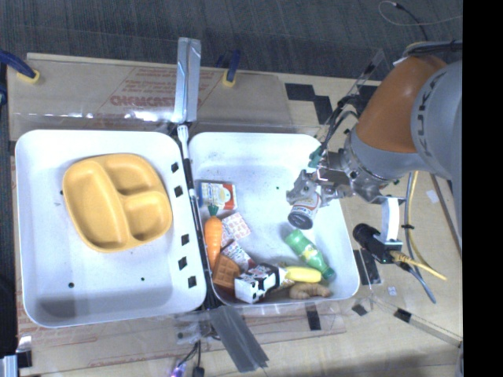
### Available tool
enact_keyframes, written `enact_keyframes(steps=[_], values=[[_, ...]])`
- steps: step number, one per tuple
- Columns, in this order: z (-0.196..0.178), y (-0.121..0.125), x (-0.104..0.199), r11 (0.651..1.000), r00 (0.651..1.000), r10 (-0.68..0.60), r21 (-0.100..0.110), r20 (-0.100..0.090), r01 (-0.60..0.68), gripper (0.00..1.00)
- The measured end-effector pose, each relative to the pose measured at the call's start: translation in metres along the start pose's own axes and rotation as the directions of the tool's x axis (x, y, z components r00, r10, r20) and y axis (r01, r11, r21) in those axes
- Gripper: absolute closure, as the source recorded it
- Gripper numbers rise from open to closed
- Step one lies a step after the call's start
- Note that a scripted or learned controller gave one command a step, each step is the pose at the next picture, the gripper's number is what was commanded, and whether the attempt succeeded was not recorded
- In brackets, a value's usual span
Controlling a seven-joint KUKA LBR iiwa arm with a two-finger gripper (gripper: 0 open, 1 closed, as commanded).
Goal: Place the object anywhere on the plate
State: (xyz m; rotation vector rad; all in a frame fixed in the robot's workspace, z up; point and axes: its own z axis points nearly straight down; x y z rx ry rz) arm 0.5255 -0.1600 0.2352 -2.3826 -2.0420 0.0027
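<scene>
Above the right bin [330, 149], a small labelled can [302, 213] is clasped by the gripper [305, 196]; its print cannot be read. A yellow plate [116, 201] is seen leftward.

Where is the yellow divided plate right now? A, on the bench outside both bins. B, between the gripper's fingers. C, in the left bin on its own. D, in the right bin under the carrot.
C: the yellow divided plate lies flat in the left bin, while the carrot and the other small items sit across the divider in the right bin.
</scene>
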Motion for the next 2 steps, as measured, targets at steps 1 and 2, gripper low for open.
enact_keyframes(steps=[1,2], values=[[-0.003,-0.034,0.066,0.993,0.993,-0.12,0.001,0.001,0.12,1.0],[0.039,-0.044,0.17,1.0,1.0,-0.011,0.002,0.002,0.011,1.0]])
